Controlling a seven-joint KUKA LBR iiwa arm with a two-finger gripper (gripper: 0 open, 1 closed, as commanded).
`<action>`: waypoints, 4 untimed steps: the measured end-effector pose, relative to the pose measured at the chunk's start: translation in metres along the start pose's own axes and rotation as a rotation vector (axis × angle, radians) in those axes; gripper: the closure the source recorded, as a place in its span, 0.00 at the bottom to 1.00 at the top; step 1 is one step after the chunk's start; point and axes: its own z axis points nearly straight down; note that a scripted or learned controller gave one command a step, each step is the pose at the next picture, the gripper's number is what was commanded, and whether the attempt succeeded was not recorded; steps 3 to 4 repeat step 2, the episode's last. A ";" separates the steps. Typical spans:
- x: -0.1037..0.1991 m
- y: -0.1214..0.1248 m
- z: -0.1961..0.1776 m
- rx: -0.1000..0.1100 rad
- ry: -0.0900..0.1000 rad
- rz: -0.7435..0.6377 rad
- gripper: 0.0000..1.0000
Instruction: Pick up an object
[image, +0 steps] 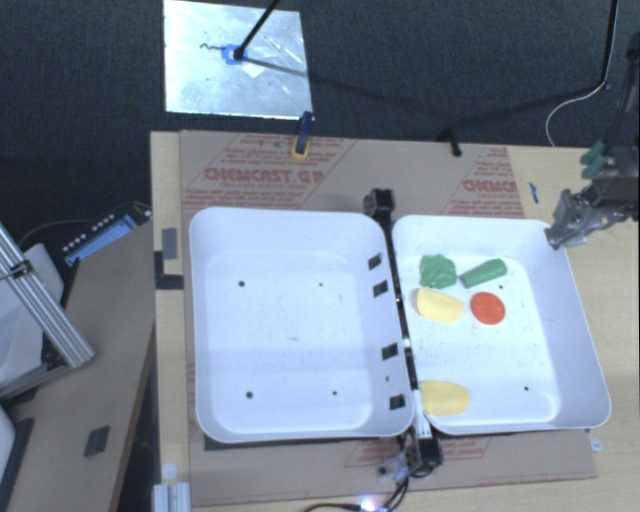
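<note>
Two white bins (290, 330) on CHEMCAST GP sheet (262, 172), jaws (562, 236) at right bin's (570, 330) far corner, state unclear

I count two white bins (290, 225), two green pieces (437, 270), two yellow pieces (439, 305), and one red disc (488, 308).

Red "CHEMCAST GP" print repeats on the brown sheet (262, 165) under both bins.
</note>
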 end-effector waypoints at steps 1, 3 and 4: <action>0.022 0.016 -0.046 -0.012 -0.002 -0.001 1.00; 0.001 0.002 -0.058 -0.009 -0.002 0.005 1.00; 0.001 0.002 -0.058 -0.009 -0.002 0.005 1.00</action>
